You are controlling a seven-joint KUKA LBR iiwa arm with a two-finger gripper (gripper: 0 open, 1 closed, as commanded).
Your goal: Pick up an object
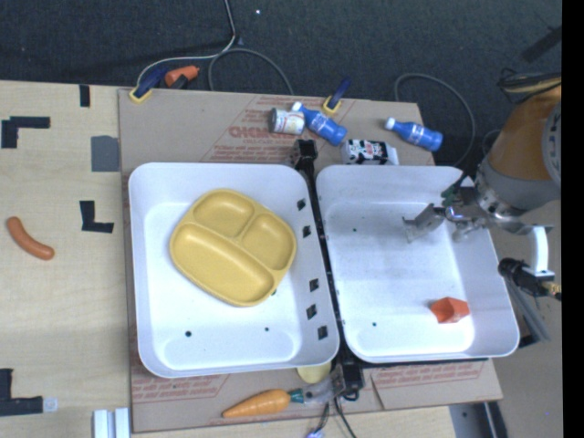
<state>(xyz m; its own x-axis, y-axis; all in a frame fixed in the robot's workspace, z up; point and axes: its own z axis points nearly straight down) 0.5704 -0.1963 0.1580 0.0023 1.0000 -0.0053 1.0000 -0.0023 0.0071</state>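
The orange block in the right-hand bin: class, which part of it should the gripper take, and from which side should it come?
Grip the orange block across its two opposite flat sides, coming straight down from above. It lies low on the floor of the right bin with open floor around it, while the bin's raised wall close by would probably obstruct a sideways approach by the gripper.

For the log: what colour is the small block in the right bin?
Orange-red small block, camera view.

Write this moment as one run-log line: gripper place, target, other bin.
gripper: over right bin, upper part, holding nothing | target: orange block, lower right of that bin, untouched | left bin: yellow plate
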